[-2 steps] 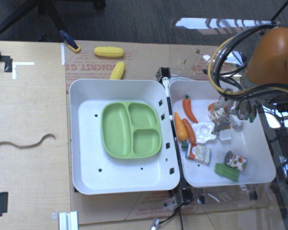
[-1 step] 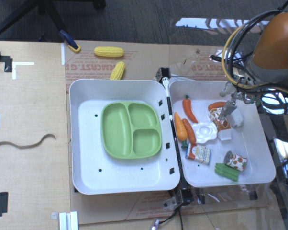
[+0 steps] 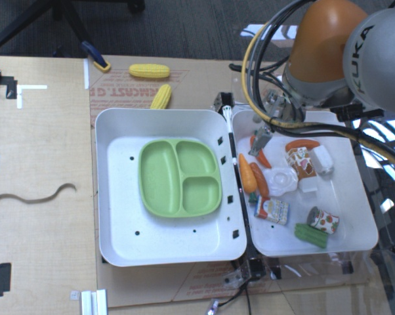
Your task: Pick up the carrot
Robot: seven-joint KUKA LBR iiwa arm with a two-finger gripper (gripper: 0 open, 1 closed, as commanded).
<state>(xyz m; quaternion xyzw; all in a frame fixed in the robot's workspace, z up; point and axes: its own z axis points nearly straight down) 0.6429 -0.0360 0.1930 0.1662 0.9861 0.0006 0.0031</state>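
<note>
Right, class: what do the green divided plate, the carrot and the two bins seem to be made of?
Green divided plate: likely moulded plastic, matte, with an even colour and rounded compartment edges.
Carrot: probably a plastic toy, uniformly orange and smooth.
Left bin and right bin: apparently rigid white plastic, slightly glossy, with rounded corners.

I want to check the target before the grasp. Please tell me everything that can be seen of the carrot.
The carrot is a small orange piece, smooth and plastic-looking like toy food, thicker in the middle and narrowing toward its ends. It lies flat in the right bin, close to that bin's left wall, with its length running roughly up and down the view. A reddish-orange piece lies against its right side, and a clear plastic cup sits just beyond. The gripper hangs above and slightly right of it, not touching it.
</note>
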